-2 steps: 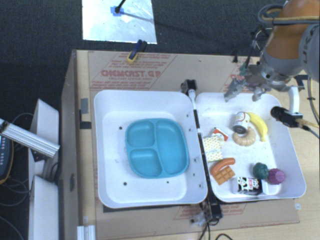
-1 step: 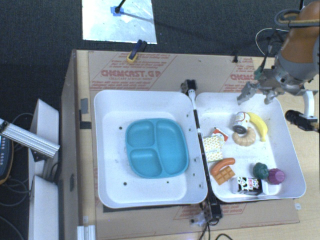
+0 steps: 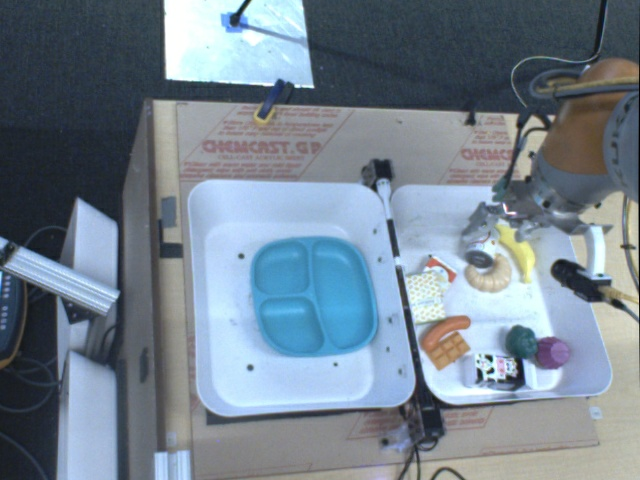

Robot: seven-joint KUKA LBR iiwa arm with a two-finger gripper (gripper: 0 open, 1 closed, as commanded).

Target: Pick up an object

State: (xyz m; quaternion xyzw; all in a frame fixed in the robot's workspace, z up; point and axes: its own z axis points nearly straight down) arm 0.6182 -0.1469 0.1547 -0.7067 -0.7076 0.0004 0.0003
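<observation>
A brown bench (image 3: 300, 133) printed with red lettering is sitting on dark carpet, carrying two shallow white bins side by side. The left bin (image 3: 220, 228) is holding a blue divided tray (image 3: 312, 295), lying flat near its middle. The right bin (image 3: 585, 358) is holding a scatter of small toy foods. The grey arm (image 3: 590, 138) with its orange band is reaching in from the right, and its gripper (image 3: 487, 236) is hanging low over the upper part of the right bin, just above a tan doughnut (image 3: 492, 278) and beside a yellow banana (image 3: 520, 253). Whether anything is between its fingers, and whether they are apart or together, cannot be told from this angle. Below them are lying a sausage (image 3: 445, 327), a waffle (image 3: 449, 348), a small patterned packet (image 3: 424, 292), a black-and-white carton (image 3: 497, 370), a green piece (image 3: 521, 341) and a purple piece (image 3: 552, 351), the last two touching near the bin's lower right corner.
</observation>
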